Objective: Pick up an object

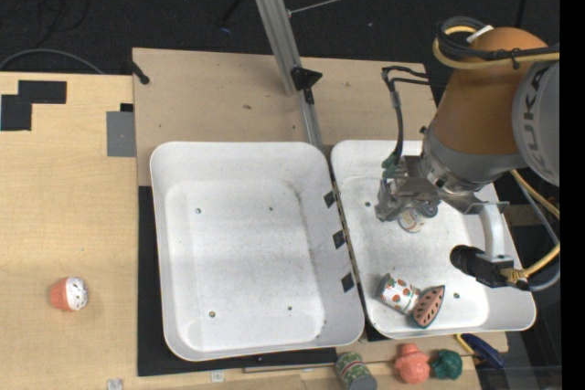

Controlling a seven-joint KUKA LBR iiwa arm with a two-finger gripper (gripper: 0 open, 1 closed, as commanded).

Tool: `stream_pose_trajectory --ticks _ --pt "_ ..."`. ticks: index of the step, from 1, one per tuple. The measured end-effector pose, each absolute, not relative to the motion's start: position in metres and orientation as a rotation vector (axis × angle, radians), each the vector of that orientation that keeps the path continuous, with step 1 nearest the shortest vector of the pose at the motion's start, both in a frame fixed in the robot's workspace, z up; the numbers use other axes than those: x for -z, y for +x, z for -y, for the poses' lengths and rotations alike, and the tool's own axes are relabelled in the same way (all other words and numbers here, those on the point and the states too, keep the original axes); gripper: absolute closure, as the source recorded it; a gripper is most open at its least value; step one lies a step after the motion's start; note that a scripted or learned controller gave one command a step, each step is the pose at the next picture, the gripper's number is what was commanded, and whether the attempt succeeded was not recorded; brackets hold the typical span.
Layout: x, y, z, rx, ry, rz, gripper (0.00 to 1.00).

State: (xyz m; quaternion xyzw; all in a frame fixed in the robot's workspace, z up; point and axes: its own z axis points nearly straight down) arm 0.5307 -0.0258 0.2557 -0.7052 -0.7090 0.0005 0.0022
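The gripper point(402, 205) hangs over the far part of the right bin point(366, 187). Nearer the camera than the gripper, in that same bin, a small cup-shaped object point(398, 292) lies on its side, touching a flat oval piece point(428, 306) just to its right. The left bin point(183, 169) sits to the gripper's left, its edge against the right bin. Beyond the right bin's near rim, three small objects point(411, 364) lie in a row on the bench. Far to the gripper's left, a ball-like toy point(69, 294) rests on the bench, well apart from both bins.

Both bins point(183, 196) are white; the arm point(484, 105) is orange and grey; a cup point(398, 292) is white with red dots.
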Motion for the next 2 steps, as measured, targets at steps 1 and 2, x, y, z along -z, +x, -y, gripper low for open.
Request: stream_pose_trajectory --ticks 1,2 --pt "-0.242 0.534 -0.018 -0.005 -2.214 2.221 1.00" --pt "-0.244 0.537 -0.078 -0.002 -2.214 2.224 1.00"
